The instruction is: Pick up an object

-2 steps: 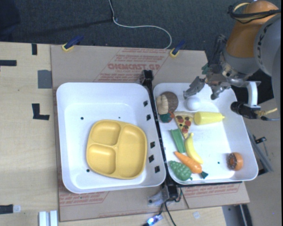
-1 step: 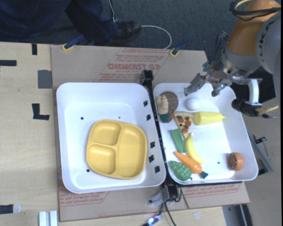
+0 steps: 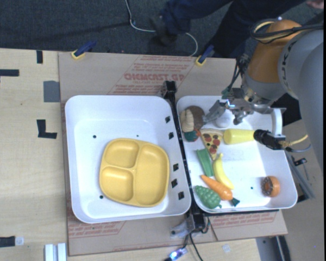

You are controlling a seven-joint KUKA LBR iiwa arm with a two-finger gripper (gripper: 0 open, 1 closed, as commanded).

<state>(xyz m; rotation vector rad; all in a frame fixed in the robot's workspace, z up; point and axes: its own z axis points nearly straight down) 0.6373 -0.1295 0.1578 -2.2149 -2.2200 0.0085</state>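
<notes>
My gripper [image 3: 228, 115] hangs over the far part of the right bin [image 3: 250, 200], open, with nothing between its fingers. One finger [image 3: 212, 114] points toward a brown and cream mushroom-like toy [image 3: 193, 118] at the bin's far left. Just below the gripper lie a yellow toy bottle [image 3: 238, 136] and a pizza slice [image 3: 211, 140]. Further forward are a green bean pod [image 3: 205, 159], a banana [image 3: 223, 171], a carrot [image 3: 217, 187], a green leafy toy [image 3: 207, 197] and a brown doughnut-like toy [image 3: 270, 185].
The left bin [image 3: 87, 118] holds a yellow divided plate [image 3: 135, 171]. A black clip [image 3: 170, 87] sits on the wall between the bins. The arm's black cable fitting [image 3: 267, 139] reaches over the right bin's right side.
</notes>
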